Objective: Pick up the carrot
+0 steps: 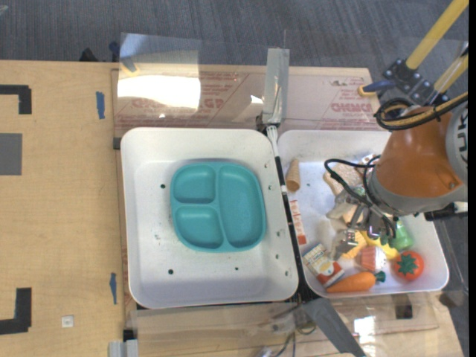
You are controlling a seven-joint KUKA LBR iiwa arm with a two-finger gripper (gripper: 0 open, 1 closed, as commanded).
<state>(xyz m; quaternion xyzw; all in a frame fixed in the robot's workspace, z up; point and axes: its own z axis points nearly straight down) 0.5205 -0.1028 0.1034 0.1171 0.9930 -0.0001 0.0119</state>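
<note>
Left white bin (pixel 141 222): teal three-compartment plate (pixel 219 205) at centre. Right white bin (pixel 435 274): toy food heap. Gripper (pixel 355 233) low over heap, finger spread and hold impossible to tell. Carrot (pixel 352 282) lying at near rim, beside tomato (pixel 410 265).

Two white bins (pixel 141 199) sit side by side. One teal divided plate (pixel 219 205) lies in the left bin. In the right: one carrot (pixel 352 282) and one tomato (pixel 410 265).
</note>
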